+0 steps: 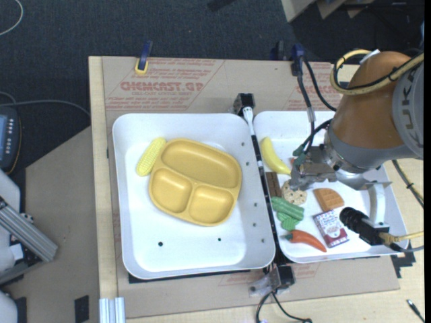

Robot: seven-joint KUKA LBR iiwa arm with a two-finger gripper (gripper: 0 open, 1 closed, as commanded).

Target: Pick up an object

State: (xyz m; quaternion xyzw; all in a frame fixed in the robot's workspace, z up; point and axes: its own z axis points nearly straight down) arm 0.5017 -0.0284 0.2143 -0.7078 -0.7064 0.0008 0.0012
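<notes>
I am hovering my claw (301, 173), grip state unclear, over the round speckled cookie (293, 194) right of centre, risking nudging the yellow plastic banana (273, 155).

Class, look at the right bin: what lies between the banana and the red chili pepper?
In the camera view, between banana and red chili pepper lie a round cookie and a green pea pod.

Arm (377, 113) reaching leftward, wrist angled down

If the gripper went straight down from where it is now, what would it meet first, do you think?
Most likely the round cookie in the right bin: the gripper hangs just above it, beside the banana, though depth is unclear.
</notes>
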